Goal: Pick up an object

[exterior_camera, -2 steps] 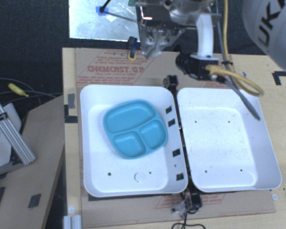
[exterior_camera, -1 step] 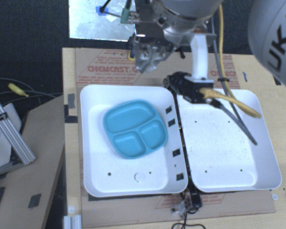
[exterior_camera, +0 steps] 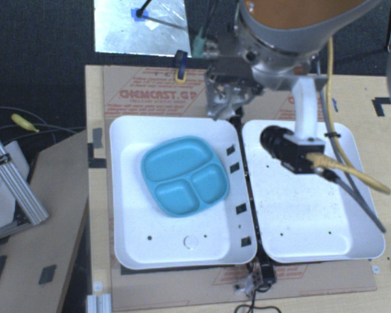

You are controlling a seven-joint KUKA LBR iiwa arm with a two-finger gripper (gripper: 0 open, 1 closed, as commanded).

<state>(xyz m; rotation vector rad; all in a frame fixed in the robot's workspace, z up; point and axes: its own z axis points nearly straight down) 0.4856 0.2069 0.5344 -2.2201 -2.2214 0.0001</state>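
Camera view has the light blue three-compartment plastic plate (exterior_camera: 184,184) lying flat in the left shallow white bin (exterior_camera: 127,240), a bit toward 12 o'clock of the bin's middle, one big section on top and two smaller ones below. The right shallow white bin (exterior_camera: 313,237) holds no loose object that I can spot, just some dark specks.

The gripper (exterior_camera: 229,106) sits at about 1 o'clock from the plate, over the far end of the seam between the two bins, apart from the plate. Honestly I can't tell how the fingers stand; it's all blurry metal up there.

What could go sideways: the plate is flat and wide with low walls, so I'd guess a straight-down pinch could skid off or only press on it. Catching a rim or divider looks like the only way, and a glancing touch could shove it against the bin wall. Coming down where it hangs now risks hitting the bin edges.

Hard to read: the big grey arm (exterior_camera: 293,18) is cut off at the top, and the black cylinder (exterior_camera: 283,147) with its yellow cable (exterior_camera: 352,171) covers part of the right bin.
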